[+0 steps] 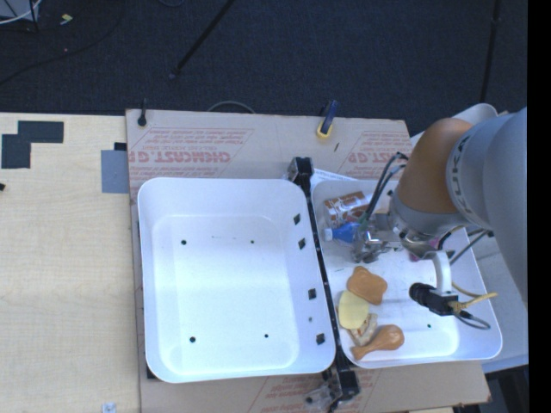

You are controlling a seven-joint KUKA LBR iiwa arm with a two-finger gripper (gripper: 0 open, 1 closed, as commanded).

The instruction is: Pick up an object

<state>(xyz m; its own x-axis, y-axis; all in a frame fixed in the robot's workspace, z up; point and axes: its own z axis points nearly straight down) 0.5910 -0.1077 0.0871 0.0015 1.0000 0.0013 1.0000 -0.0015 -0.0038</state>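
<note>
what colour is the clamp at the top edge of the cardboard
Yellow with a blue handle: the clamp shows best in the camera view.

My arm is fat, smooth grey with an orange band; thin black cables loop to its small metal hand.

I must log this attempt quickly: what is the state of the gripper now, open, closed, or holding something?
Gripper: cannot be told; it is low in the right bin, beside the blue object.
</note>
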